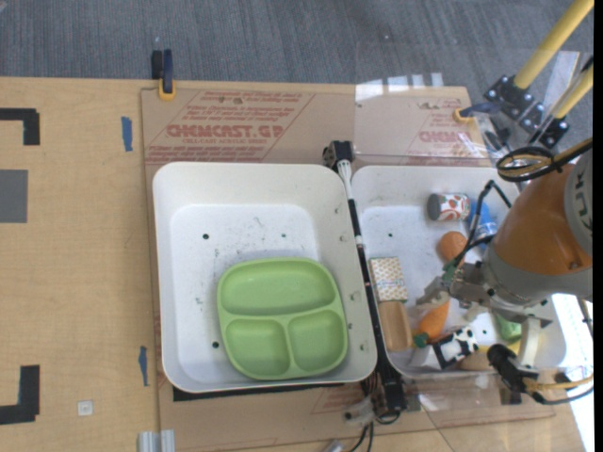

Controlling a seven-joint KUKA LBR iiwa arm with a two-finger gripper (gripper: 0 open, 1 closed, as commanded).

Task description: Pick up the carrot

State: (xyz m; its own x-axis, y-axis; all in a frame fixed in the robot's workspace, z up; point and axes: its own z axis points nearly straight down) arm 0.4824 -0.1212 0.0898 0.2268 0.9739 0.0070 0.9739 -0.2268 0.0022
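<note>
gripper [441, 301] low in right bin [396, 210], carrot [434, 320] beneath, green tray [281, 331] left

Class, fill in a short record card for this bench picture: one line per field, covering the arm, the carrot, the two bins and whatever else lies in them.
arm: grey with orange band, reaching in from the right over the right bin
gripper: low in the right bin, next to the carrot
carrot: orange, in the right bin, near its front
left bin: holds a green divided plate
right bin, other items: small can, round orange item, patterned square
grasp: cannot tell
</note>
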